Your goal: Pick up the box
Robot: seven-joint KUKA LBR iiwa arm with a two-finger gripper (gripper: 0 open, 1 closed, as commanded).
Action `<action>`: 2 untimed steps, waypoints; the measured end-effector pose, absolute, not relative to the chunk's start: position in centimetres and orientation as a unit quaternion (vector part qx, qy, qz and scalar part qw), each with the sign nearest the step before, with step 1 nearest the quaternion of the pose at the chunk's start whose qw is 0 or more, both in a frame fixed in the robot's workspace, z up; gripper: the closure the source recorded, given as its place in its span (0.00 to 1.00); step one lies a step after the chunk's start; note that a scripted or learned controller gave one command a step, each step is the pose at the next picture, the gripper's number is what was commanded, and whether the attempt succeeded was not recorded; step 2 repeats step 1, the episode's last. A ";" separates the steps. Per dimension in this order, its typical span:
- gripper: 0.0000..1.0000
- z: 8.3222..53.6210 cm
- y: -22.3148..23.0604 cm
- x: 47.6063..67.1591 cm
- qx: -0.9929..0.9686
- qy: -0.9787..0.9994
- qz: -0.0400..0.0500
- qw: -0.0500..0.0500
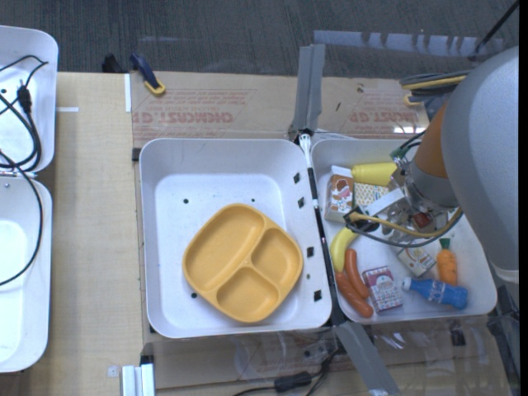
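Cardboard covers the bench (214,106). We cannot tell our gripper's (406,213) state; we should centre over the box (340,195) before descending.

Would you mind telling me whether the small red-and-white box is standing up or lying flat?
Lying flat. The red-and-white box shows its broad printed face upward on the right bin's floor, beside the sausages.

Matt yellow plastic plate (243,262), smooth white plastic bins (157,221) (slightly glossy), printed cardboard box (340,195)
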State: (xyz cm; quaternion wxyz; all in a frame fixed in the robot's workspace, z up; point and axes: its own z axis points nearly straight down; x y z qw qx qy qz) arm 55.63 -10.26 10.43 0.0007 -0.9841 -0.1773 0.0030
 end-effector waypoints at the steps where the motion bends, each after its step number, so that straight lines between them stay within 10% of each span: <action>1: 0.00 9.2 -10.2 62.2 -0.995 -0.102 0.001 0.000; 2: 0.00 9.2 -10.2 62.2 -0.995 -0.102 0.001 0.000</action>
